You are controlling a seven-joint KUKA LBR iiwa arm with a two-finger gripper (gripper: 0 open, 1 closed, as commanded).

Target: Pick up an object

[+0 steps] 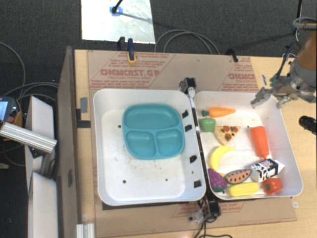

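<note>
My gripper (271, 96) hovers over the right bin's (292, 148) far corner, jaws spread and empty. Approach step: nothing is grasped yet. The carrot (221, 112) lies nearest, toward the divider; next I must centre above it and descend.

Fixed above the bench (148, 66), looking down at a slant. Far enough back to take in both white bins side by side, left bin (111, 182) and right bin (290, 152), plus surrounding dark floor (39, 19). Arm (304, 66) entering from the right edge.
</note>
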